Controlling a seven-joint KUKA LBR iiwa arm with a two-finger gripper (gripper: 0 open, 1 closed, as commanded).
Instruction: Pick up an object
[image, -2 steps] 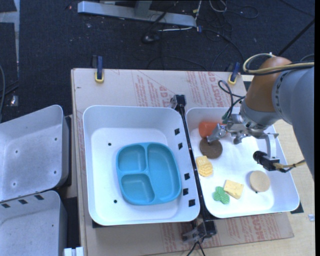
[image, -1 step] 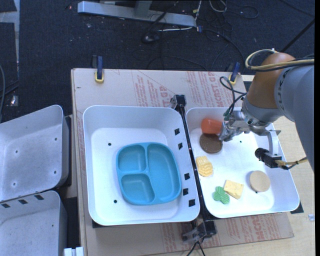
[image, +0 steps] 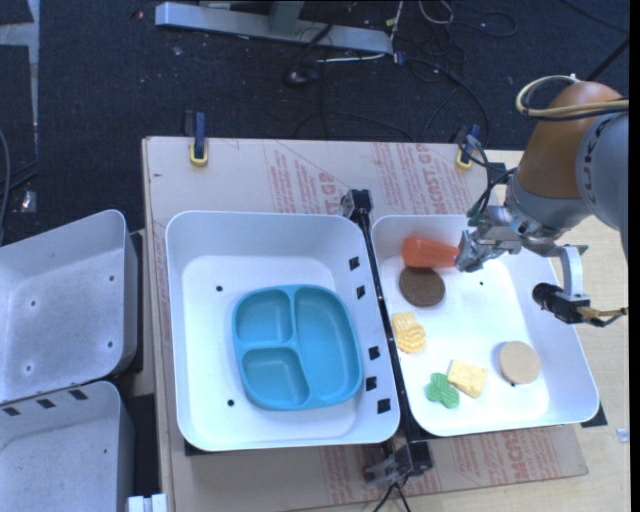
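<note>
the tabletop (image: 260, 175) carries two shallow white plastic bins side by side. the left white bin (image: 200, 250) contains one light blue plastic tray with three compartments (image: 296, 346); the tray lies flat near the bin's middle.

the right white bin (image: 560, 345) contains six items. an orange carrot-shaped toy (image: 428, 252) lies near the far wall, long axis roughly across the bin. a dark brown round disc (image: 422, 288) lies just in front of it, near but apart. a pale yellow ridged piece (image: 408, 332) lies close to the bin's left wall. a small green leafy toy (image: 442, 391) and a yellow wedge-shaped block (image: 467, 377) lie touching or nearly touching near the front. a tan round disc (image: 519, 363) lies to their right, apart from them.

the end effector (image: 472, 256) sits at the right end of the orange carrot-shaped toy, touching or just beside it. whether its fingers are apart or together cannot be told, nor whether the toy is between them. the toy is smooth, tapered and rests on the bin floor.
</note>
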